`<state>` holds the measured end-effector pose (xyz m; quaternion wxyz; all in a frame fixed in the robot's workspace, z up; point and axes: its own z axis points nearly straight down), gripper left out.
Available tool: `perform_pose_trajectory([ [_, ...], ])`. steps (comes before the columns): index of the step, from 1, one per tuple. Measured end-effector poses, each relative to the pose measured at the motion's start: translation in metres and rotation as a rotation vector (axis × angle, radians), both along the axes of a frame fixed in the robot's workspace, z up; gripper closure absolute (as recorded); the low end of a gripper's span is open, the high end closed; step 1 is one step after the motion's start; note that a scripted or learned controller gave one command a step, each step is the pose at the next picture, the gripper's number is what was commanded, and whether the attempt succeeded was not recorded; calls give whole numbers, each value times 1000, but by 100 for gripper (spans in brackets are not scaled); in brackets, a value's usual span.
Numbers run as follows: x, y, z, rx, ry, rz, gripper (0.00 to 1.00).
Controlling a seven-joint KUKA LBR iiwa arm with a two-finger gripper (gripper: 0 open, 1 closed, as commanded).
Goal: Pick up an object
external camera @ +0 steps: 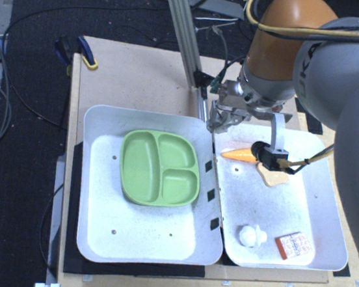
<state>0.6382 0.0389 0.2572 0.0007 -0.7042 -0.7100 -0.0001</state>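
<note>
red packet (pixel 294 245), carrot (pixel 239 155) partly hidden

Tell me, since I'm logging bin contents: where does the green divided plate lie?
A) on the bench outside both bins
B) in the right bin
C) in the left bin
C: the green divided plate lies flat on the floor of the left bin, apart from the items in the right bin.

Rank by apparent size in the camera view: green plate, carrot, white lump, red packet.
1. Green plate, by far the largest.
2. Carrot, partly hidden behind the gripper, so likely longer than it looks.
3/4. Red packet and white lump look too alike to rank.
</note>
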Motion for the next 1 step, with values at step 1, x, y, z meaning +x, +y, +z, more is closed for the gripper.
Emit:
perform_pose_trajectory([
  [1, 3, 46, -16, 0, 1, -1, 100],
])
